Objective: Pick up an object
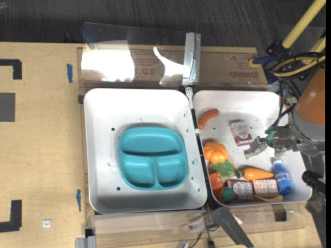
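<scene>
Tool (257, 148) over right bin (227, 99) nr small carton (239, 132), label unreadable; grip state unclear.

The arm (315, 107) is cut off by the right edge, only its orange band and wrist showing. The pincer (257, 148) over the right bin (258, 98) is too small and blurred to tell its finger state. The label on the small packet (239, 132) just left of the pincer is unreadable. The bottle (257, 189) below the pincer partly hides under the carrot (257, 174); its print is illegible. The blue bottle (282, 179) near it is blurred. The right bin's far right rim is hidden behind the arm.
</scene>
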### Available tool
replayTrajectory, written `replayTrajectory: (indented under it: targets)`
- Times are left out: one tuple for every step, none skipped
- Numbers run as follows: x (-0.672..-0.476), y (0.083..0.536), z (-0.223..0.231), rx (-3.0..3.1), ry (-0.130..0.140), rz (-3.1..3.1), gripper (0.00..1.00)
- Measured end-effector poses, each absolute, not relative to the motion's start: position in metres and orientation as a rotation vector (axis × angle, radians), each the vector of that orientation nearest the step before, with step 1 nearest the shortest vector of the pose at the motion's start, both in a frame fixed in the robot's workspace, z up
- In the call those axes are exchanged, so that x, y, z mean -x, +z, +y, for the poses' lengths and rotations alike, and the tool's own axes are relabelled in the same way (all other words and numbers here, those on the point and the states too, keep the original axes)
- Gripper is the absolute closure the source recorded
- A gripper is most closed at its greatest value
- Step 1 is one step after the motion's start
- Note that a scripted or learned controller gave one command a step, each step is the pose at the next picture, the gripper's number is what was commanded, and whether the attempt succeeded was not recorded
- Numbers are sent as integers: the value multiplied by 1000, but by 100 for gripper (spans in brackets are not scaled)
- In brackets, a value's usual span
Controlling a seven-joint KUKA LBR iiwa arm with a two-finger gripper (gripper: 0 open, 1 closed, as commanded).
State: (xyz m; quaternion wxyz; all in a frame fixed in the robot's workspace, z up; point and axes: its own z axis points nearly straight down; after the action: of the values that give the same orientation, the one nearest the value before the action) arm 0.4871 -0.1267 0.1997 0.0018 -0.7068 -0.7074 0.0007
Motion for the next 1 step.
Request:
replayTrajectory:
  targets:
    - [-480,92,-154,2214,-1,-2229,0]
